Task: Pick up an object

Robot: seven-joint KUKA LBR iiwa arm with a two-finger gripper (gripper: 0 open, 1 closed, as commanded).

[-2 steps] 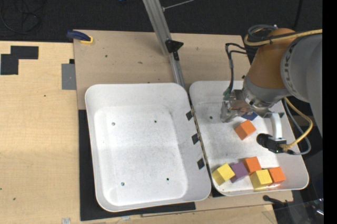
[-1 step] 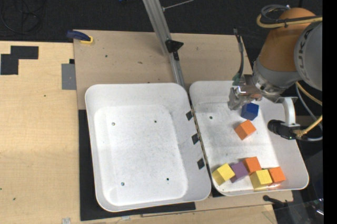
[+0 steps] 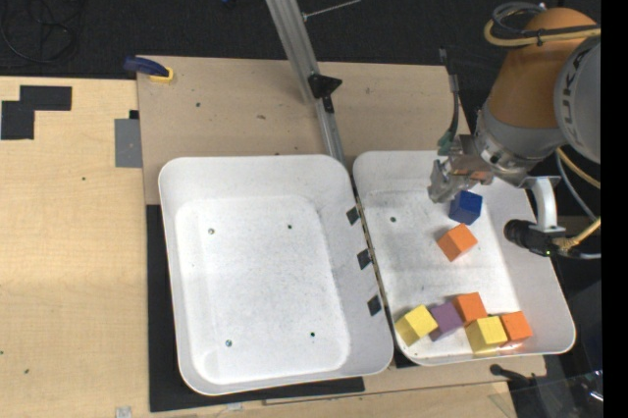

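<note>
left bin (image 3: pixel 186 181): white, well to the claw's left, no blocks in it.
right bin (image 3: pixel 392 173): under the claw, carries all the blocks.
claw (image 3: pixel 449 179): low over the right bin's far end, coming in from the right; can't tell if it's wide or narrow, and no block shows between its tips.
blue block (image 3: pixel 467 206): just right of and below the claw, touching or nearly so; looks to be sitting on the bin floor, so probably the target.
orange block (image 3: pixel 456 241): a bit nearer the camera than the blue one, apart from the claw.
block cluster: yellow block (image 3: pixel 418 322), purple block (image 3: pixel 446 317), more orange and yellow ones beside them, at the bin's near edge, well away from the claw.
progress: approach looks done, grasp unconfirmed, nothing lifted. Left: close on a block, raise it clear.
</note>
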